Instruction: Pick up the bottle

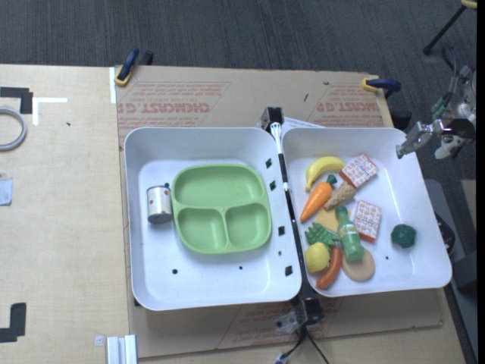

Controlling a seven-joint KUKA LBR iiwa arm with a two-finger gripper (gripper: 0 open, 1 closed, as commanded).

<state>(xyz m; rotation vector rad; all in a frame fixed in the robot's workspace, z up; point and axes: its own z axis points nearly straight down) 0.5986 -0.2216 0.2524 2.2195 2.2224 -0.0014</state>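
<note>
The bottle [349, 234] is small and green with a pale label and a dark green cap. It lies in the right bin [424, 196], cap toward the back, among toy food. A carrot [316, 200] lies to its upper left and a red-and-white carton [367, 220] touches its right side. My gripper [443, 133] hovers outside the bin's far right corner, well up and to the right of the bottle, with nothing seen in it.
The right bin also holds a banana [323, 168], a second carton [359, 170], a lemon [317, 257], a red sausage [330, 268], a tan disc [361, 268] and broccoli [404, 236]. In the left bin [140, 256] are a green divided tray [223, 208] and a small can [158, 202].
</note>
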